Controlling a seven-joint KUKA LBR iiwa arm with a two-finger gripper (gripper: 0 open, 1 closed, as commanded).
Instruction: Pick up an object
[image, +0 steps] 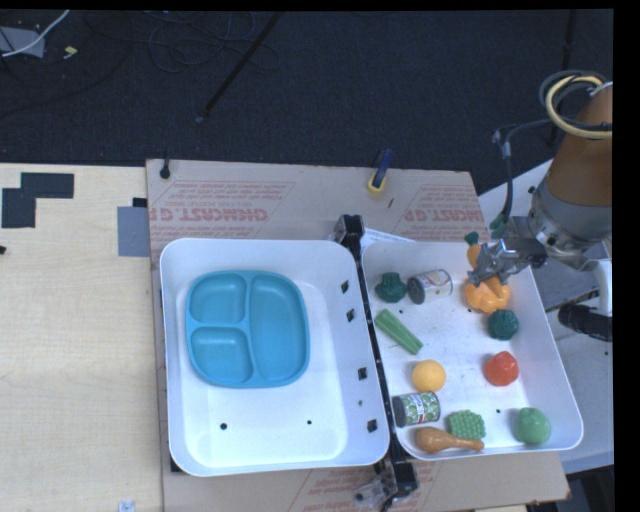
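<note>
At the bottom edge of the right-hand white bin lie a tan drumstick-shaped toy, a small green textured block touching it and a round pale-green ball in the lower right corner. Just above them a small can with a green label lies on its side, with a yellow round fruit toy above it and a red tomato-like toy to the right. Toward the middle sit a long green bean-shaped piece and, at the right wall, a dark green knobbly toy. Higher up, a dark green leafy toy rests beside a small silvery can. In the upper right, the gripper hangs over an orange-yellow pepper-like toy; it seems to touch the toy's top, though whether the fingers are closed on it cannot be told. The left-hand white bin holds a light blue divided plastic plate
</note>
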